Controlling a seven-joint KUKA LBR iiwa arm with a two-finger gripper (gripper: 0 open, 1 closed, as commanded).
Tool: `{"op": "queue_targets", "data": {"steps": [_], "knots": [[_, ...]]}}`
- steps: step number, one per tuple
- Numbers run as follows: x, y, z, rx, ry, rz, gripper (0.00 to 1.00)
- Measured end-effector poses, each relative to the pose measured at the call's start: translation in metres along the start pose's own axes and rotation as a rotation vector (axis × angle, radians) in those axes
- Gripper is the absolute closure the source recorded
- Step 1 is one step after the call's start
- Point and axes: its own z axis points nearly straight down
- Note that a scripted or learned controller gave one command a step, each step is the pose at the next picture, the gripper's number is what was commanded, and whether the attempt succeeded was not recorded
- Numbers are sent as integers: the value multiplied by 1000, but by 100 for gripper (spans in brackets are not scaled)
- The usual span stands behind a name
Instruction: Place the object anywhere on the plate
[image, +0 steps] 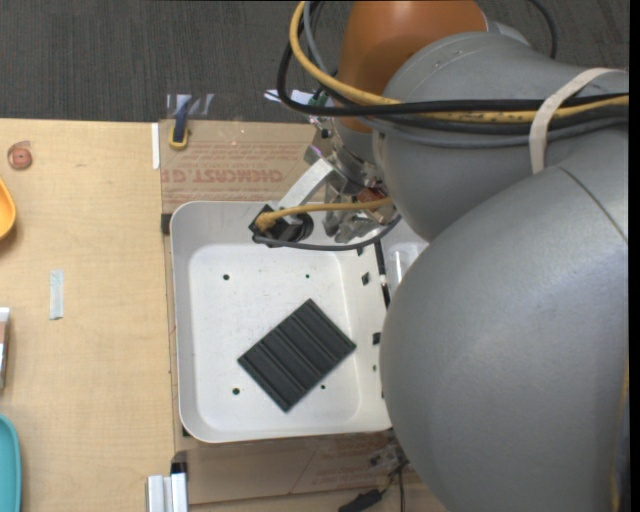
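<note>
Grey arm looms over your bin — tool state I cannot tell; next, reach for the dark ridged slab.

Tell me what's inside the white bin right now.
A dark ribbed rectangular slab lies flat on the floor of the white bin, turned diagonally. The grey arm covers the bin's right side, so anything there is hidden.

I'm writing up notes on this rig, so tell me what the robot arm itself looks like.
The arm is made of big, rounded, smooth grey shells, with an orange band near the top of the picture. Black and yellow cables loop around it, and a pale strap crosses one grey shell. The wrist area shows bare metal parts and another yellowish cable.
</note>
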Motion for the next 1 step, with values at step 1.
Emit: {"op": "queue_targets", "data": {"steps": [1], "knots": [[45,20,-8,0,2,-355,100]]}}
